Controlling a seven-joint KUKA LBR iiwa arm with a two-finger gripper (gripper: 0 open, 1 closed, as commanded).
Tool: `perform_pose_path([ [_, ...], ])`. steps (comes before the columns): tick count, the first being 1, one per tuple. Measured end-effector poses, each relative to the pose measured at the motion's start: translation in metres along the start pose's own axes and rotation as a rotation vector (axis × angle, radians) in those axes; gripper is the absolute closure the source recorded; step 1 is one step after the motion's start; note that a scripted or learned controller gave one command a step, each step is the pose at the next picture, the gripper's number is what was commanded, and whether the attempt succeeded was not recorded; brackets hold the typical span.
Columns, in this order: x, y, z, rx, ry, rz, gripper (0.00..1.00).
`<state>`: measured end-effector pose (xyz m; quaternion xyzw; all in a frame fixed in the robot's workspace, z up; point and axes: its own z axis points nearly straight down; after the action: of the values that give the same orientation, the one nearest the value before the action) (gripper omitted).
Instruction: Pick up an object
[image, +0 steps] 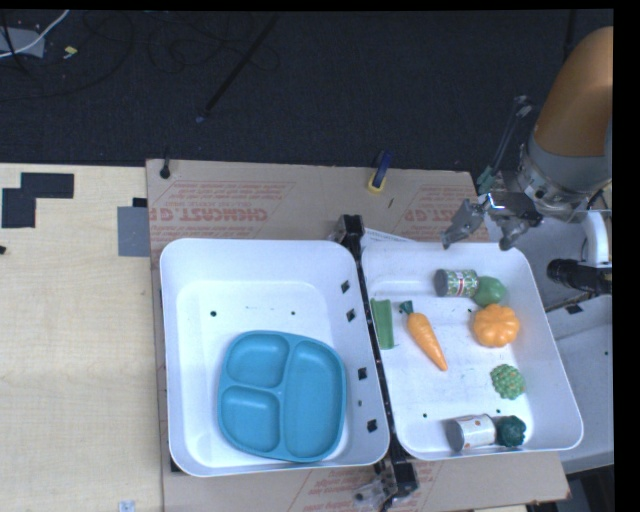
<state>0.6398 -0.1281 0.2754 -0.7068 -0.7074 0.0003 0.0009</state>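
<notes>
My gripper (484, 232) hangs over the back edge of the right bin (560, 385), its two fingers spread apart with nothing between them. Below it in that bin lie a small can with a red and white label (456, 283) and a green round item (490, 291) touching it. An orange pumpkin-like toy (496, 325) sits just in front of them. An orange carrot (428, 340) lies near the bin's middle, beside a green flat stick (382, 323). A green broccoli-like piece (507, 381) and a grey can with a dark green ball (484, 432) rest near the front.
The left bin (190, 300) holds a blue divided plate (281, 395). A black clamp (351, 229) sits between the bins at the back, and a blue and yellow clip (379, 172) lies on the cardboard behind. The arm's orange band (580, 85) rises at the right.
</notes>
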Motion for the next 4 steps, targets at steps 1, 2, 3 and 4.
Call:
perform_pose_path([
  [1,0.003,-0.011,0.055,0.006,0.001,0.000,0.00],
  [2,0.002,-0.012,0.099,0.005,0.000,0.000,0.00],
  [3,0.011,-0.011,0.150,0.005,0.001,0.001,0.00],
  [4,0.013,-0.012,0.191,0.005,0.000,0.001,0.00],
])
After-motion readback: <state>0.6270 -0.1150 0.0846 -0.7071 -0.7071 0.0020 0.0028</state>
